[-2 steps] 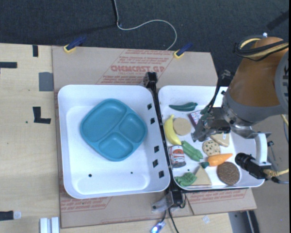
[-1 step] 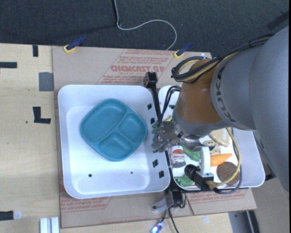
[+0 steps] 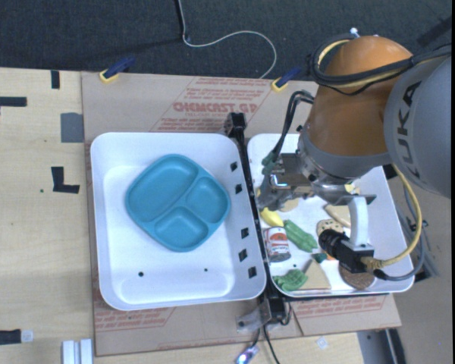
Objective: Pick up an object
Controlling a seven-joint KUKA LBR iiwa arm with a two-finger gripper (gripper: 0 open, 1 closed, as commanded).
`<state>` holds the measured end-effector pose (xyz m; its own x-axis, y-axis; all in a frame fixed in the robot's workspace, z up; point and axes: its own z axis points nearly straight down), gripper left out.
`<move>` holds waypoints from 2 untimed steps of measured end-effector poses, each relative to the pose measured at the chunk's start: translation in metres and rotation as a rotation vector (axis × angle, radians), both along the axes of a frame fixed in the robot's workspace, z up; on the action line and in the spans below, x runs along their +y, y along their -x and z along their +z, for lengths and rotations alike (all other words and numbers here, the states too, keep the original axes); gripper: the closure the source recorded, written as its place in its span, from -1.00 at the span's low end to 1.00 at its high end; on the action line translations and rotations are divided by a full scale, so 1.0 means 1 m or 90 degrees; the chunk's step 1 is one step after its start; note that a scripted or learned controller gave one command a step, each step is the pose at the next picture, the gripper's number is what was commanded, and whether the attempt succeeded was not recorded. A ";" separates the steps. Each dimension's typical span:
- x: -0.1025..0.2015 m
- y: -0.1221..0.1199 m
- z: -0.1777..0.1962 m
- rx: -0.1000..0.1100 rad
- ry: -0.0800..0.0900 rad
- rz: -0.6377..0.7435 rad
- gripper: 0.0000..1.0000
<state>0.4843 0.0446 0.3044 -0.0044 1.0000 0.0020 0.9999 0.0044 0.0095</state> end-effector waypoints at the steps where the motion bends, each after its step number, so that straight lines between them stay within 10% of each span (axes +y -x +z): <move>1: -0.053 0.000 0.063 0.002 0.002 -0.005 1.00; 2: -0.016 0.002 -0.020 0.012 0.002 -0.001 1.00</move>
